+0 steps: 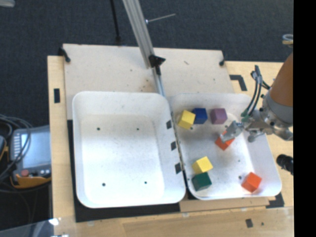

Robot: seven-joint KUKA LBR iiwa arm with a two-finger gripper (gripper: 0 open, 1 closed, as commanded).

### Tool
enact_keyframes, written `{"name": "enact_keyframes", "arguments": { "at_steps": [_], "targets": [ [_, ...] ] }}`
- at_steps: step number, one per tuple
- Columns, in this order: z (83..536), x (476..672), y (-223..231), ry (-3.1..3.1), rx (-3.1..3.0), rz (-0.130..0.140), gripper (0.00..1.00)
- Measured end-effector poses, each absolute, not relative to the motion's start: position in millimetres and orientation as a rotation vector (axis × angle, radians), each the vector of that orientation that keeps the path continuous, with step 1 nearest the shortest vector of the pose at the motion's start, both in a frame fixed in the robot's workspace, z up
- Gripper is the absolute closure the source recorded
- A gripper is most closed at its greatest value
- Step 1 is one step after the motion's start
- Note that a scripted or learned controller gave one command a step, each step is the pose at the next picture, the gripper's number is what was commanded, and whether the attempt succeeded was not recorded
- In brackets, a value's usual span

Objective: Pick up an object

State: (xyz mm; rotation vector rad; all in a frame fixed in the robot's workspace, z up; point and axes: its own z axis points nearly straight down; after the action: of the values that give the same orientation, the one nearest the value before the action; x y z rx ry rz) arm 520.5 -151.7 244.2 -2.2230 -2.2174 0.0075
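Observation:
My gripper (230,133) reaches into the right bin (261,154) from the right, near its middle. A small orange-red block (223,143) sits right at the gripper's tip, just below and left of it, partly covered by it. Whether that block is gripped or rests on the bin floor cannot be told. Other blocks lie in the same bin: a yellow one (186,118), a blue one (200,115) and a purple one (218,115) along the far side, and a second yellow one (202,164), a green one (201,181) and an orange one (252,181) near the front.
The left bin (81,147) stands beside the right one, their rims meeting at the centre. A slanted aluminium post (140,28) rises behind the bins. Cables (256,90) hang by the wrist at the right bin's far right edge.

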Motion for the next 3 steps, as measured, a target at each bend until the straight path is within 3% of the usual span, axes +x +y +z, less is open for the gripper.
{"name": "enact_keyframes", "arguments": {
  "at_steps": [2, 3],
  "targets": [
    [143, 534.2, -157, -2.216, -2.224, 0.007, 0.0],
    [156, 536.7, -156, -2.216, -2.232, -0.008, 1.0]
  ]
}}
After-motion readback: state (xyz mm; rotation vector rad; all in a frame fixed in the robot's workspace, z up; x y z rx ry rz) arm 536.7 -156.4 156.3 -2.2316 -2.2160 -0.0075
